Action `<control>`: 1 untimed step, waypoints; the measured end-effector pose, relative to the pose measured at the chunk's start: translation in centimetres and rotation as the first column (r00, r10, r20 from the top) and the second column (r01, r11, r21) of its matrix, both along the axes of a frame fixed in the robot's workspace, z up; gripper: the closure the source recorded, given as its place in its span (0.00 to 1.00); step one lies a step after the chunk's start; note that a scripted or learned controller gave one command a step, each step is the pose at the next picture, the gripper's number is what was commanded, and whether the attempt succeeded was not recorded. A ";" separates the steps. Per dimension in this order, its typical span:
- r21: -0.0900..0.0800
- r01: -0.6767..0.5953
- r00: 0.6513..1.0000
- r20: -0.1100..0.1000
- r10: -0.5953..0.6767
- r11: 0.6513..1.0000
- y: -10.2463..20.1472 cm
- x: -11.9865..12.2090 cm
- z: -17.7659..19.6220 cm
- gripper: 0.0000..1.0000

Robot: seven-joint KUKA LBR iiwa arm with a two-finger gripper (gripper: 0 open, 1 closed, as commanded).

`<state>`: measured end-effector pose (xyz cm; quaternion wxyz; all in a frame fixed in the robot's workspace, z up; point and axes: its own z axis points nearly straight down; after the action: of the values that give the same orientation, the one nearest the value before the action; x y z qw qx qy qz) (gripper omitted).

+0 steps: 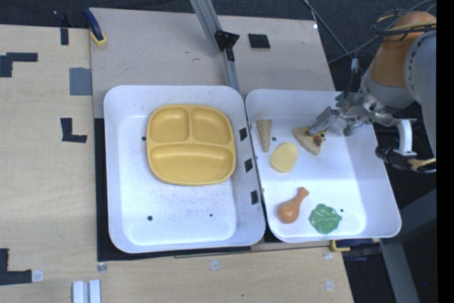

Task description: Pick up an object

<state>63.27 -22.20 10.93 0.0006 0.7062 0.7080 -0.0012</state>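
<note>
My gripper (320, 128) reaches in from the right over the upper part of the right bin (369, 181). Its tip sits right at a tan wedge-shaped toy food piece (309, 142), touching or just above it; I cannot tell whether the piece is gripped. Left of that lie a beige cone (264, 133) and a pale yellow rounded piece (284, 157). Nearer the front of the bin lie an orange drumstick (291, 206) and a green leafy piece (325, 218).
The left bin (128, 174) holds a yellow divided plate (191, 144). A raised divider with black clips (248, 152) separates the bins. A slanted metal pole (202, 0) rises behind them. The grey arm with its orange band (397, 57) and cables stand at the right.
</note>
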 end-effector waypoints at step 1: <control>0.002 0.001 1.000 0.004 -0.001 1.000 1.0 -0.2 4.9 1.00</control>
<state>63.04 -21.21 15.84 0.0011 0.7064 0.7078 0.0008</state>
